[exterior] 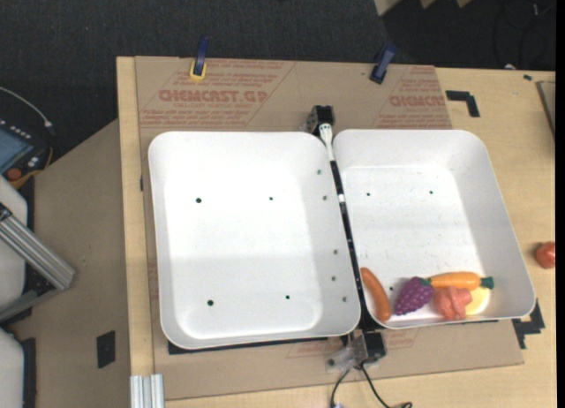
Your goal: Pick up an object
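Note:
Several toy foods lie along the front edge of the right bin (415,168). An orange-red sausage-shaped piece (375,294) lies at the left, near the divider. To its right sits a purple bunch of grapes (412,295). An orange carrot with a green tip (459,281) lies beyond that, above a pink-red piece (449,303) and a pale yellow piece (478,302).
The left bin (243,159) sits beside the right one on a brown board (291,88) held by two blue clamps (201,59). A small red object (546,255) lies on the bench outside the right bin. Cables run at the front centre (362,353).

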Controlling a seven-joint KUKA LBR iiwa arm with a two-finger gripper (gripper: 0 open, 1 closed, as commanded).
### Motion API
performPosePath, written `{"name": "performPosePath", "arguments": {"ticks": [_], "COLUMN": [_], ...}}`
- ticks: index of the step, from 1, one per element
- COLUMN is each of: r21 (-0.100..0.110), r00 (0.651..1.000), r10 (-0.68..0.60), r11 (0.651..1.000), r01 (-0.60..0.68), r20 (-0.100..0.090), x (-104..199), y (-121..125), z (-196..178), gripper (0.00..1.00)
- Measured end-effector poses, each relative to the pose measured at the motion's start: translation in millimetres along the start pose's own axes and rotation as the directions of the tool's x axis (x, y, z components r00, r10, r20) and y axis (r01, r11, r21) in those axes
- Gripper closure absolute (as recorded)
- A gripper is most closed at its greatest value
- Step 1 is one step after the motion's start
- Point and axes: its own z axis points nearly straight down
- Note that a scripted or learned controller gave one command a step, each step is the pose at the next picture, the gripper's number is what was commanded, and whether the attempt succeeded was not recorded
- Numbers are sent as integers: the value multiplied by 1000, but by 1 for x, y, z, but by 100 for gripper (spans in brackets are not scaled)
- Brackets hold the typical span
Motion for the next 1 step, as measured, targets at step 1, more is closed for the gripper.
{"name": "performPosePath", "arguments": {"ticks": [1], "r21": [0], "r00": [1000], "r10": [0], "r11": [1000], "r01": [0], "r20": [0], "x": [0], "y": [0], "z": [5], "gripper": [100]}}
